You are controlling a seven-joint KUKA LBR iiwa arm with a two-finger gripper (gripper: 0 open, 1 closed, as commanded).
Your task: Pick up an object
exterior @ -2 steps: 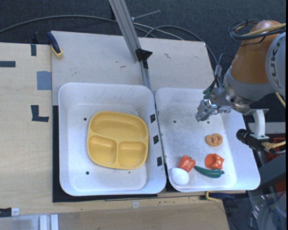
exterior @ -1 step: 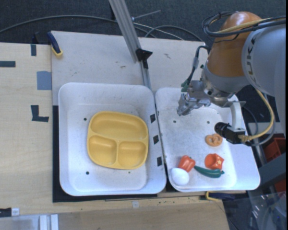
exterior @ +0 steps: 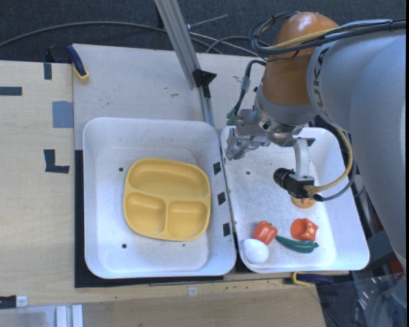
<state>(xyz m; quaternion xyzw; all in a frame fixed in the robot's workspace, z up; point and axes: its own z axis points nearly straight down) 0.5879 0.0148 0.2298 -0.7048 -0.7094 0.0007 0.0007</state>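
In the right bin (exterior: 341, 247), at its near edge, lie the candidate objects: a white egg (exterior: 255, 251), an orange-red pepper piece (exterior: 264, 231), a green chili (exterior: 296, 245) and a second orange-red piece (exterior: 304, 228), the chili touching the latter. A small tan item (exterior: 303, 200) sits farther back, partly hidden by a black fitting on the arm. The gripper (exterior: 236, 144) hangs over the bin's far left corner, well apart from all of them; whether its fingers are parted cannot be told. The left bin (exterior: 99, 182) holds a yellow divided plate (exterior: 168, 199).
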